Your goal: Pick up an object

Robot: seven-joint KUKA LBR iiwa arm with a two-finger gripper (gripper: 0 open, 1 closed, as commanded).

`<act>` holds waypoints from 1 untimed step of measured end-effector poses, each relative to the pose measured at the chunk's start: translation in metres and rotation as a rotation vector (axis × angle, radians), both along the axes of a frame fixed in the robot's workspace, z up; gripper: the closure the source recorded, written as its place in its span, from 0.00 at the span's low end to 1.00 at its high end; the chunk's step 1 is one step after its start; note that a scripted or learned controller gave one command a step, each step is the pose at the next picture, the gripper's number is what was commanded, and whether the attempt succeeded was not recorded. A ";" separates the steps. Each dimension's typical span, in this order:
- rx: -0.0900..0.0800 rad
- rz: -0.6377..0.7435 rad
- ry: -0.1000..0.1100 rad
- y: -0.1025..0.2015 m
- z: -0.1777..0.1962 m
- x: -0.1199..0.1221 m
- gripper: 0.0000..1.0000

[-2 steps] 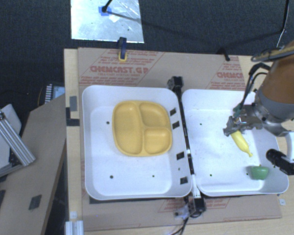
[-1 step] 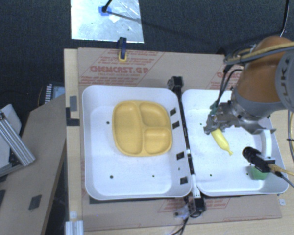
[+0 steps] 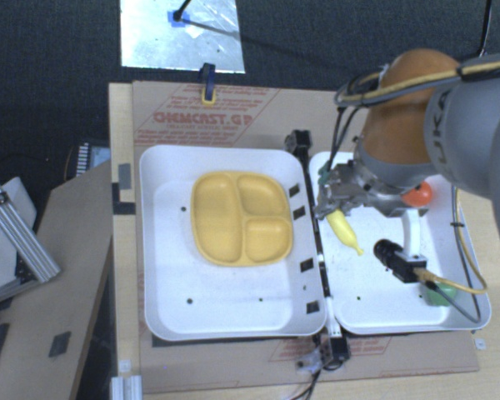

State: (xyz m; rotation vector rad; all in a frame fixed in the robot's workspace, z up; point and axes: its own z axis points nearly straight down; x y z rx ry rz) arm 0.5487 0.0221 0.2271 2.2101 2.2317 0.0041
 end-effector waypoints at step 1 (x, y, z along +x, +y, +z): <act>0.000 0.000 0.000 0.053 0.005 0.010 1.00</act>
